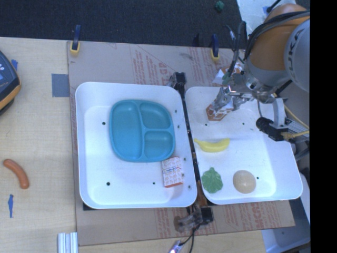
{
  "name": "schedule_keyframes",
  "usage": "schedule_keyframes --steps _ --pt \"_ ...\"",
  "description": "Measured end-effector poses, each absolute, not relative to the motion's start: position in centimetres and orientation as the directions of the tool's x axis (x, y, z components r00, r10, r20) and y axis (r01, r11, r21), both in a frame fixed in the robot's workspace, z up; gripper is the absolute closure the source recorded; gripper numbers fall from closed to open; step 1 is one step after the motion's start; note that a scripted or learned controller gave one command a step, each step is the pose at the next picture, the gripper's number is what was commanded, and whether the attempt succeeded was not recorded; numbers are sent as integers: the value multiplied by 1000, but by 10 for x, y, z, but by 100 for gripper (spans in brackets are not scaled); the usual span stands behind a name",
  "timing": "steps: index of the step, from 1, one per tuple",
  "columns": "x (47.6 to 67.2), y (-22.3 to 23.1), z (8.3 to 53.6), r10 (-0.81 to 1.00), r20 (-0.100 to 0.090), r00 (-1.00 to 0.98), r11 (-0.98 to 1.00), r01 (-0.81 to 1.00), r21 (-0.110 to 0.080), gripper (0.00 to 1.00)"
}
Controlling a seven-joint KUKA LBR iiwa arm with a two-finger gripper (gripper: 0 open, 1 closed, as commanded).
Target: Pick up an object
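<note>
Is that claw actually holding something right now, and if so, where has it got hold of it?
It cannot be told. The gripper sits right over a small brown packet in the right bin, but whether it grips it is unclear.

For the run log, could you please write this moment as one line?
gripper: over right bin, at small brown item | grasp: cannot tell | also in right bin: banana, green item, round beige item

Wooden bench (37,136), dark carpet floor (131,9)
</note>
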State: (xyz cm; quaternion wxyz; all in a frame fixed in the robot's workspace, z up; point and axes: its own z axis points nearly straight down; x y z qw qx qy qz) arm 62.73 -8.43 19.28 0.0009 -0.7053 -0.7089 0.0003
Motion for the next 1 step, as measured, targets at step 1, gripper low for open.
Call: schedule_keyframes --steps 1 --pt "616 -38 192 1000 -1 -6 6 1000 -5 100"
